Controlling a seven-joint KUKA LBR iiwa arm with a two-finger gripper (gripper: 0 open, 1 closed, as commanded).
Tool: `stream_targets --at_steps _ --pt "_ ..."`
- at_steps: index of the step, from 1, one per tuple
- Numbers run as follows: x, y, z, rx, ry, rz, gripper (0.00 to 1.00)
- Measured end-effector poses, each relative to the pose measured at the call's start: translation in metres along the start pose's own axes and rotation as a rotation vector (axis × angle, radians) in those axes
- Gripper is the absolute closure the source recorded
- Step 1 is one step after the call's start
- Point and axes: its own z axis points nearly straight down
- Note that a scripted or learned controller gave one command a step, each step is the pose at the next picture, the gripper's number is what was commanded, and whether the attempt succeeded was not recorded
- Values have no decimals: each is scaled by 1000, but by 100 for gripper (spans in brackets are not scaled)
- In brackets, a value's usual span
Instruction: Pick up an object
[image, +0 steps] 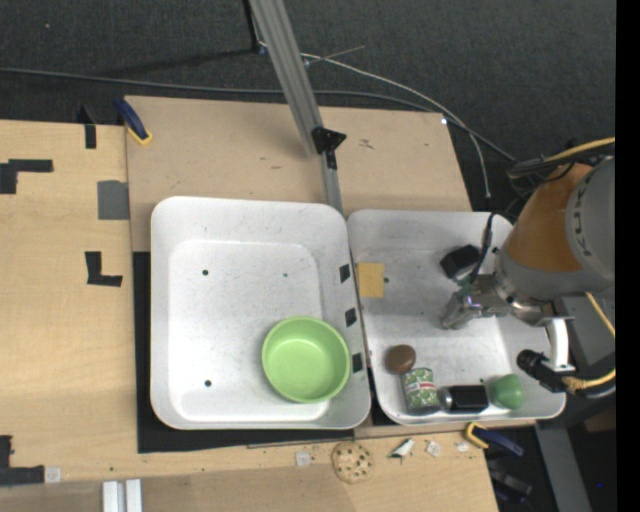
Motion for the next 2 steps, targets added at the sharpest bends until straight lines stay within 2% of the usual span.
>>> stream_targets --at_steps 1,2 --pt "1 -1 -11 3 3 -1 100" --pt "8 9 -65 -4 2 -2 100"
